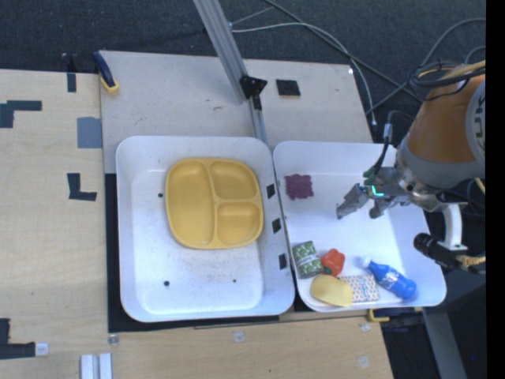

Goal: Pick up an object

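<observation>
- your jaws hang over the middle of the right bin (410, 235); two dark fingers seem to splay apart around a teal glow, so they read as open, and nothing sits between them.
- directly under them is bare white floor. if you close here, you get air.
- the nearest candidate is the purple block (298, 185), to the view's left of the jaws and on its own; it looks low and flat, so the fingers may skate over it.
- the rest lie crowded at the bin's near edge: a green patterned packet (305, 256), a red-orange piece (334, 260), a yellow lump (331, 291), a speckled flat card (363, 288) and a blue bottle (392, 280).
- these touch or nearly touch, so a descent there could nudge a neighbour or pinch two at once.
- the bottle looks round and likely to roll away from a glancing finger.
- the yellow lump sits close to the bin wall, which could block one finger.
- the left bin (134, 212) carries a yellow divided plate (213, 202), well apart from the jaws.
</observation>
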{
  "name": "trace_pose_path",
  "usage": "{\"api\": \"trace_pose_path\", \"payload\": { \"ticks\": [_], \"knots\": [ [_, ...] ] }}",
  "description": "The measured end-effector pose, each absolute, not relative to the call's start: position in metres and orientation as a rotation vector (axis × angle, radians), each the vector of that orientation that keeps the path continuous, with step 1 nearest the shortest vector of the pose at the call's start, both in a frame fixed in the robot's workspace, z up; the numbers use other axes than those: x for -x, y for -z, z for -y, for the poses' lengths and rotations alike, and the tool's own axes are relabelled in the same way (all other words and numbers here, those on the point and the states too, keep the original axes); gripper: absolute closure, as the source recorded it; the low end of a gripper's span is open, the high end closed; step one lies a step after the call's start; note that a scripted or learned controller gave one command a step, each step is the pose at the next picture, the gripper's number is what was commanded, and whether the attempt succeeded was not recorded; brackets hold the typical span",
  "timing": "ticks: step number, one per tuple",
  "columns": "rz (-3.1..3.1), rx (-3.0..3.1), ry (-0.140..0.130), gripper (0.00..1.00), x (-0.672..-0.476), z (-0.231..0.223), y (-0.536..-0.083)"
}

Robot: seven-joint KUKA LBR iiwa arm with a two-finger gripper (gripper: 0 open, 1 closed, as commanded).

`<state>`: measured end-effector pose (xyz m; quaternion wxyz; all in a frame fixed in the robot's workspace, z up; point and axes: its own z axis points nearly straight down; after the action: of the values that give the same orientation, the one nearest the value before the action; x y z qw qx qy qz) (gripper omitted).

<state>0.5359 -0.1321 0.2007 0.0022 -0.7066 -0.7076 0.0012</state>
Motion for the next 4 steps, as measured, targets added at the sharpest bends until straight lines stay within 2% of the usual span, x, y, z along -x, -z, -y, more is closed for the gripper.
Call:
{"api": "trace_pose_path", "payload": {
  "ticks": [1,3,4],
  "knots": [
    [2.222,2.218,-0.002,0.0,-0.537,0.132,-0.202],
    [2.223,2.22,-0.002,0.0,-0.541,0.131,-0.087],
    [2.225,2.222,-0.001,1.0,-0.542,0.131,-0.1]
  ]
}}
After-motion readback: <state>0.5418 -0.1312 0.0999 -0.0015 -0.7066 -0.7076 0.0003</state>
